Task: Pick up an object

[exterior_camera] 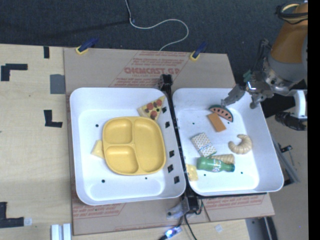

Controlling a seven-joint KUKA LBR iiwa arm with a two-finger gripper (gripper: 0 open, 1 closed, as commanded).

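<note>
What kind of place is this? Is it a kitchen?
Probably not a kitchen; more likely a robot lab for practising picking. A robot arm's claw hangs over two white bins holding toy food, like a croissant and watermelon slice, on a taped-up workbench.

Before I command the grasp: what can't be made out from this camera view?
- Gripper: too small and blurred to tell its grasp state.
- Yellow wedge: partly hidden under the yellow divided plate.
- Small yellow piece: tucked against the right bin's wall, identity unclear.
- Arm: cut off by the frame's top right.

arm [292,39] cut off at right edge
</note>
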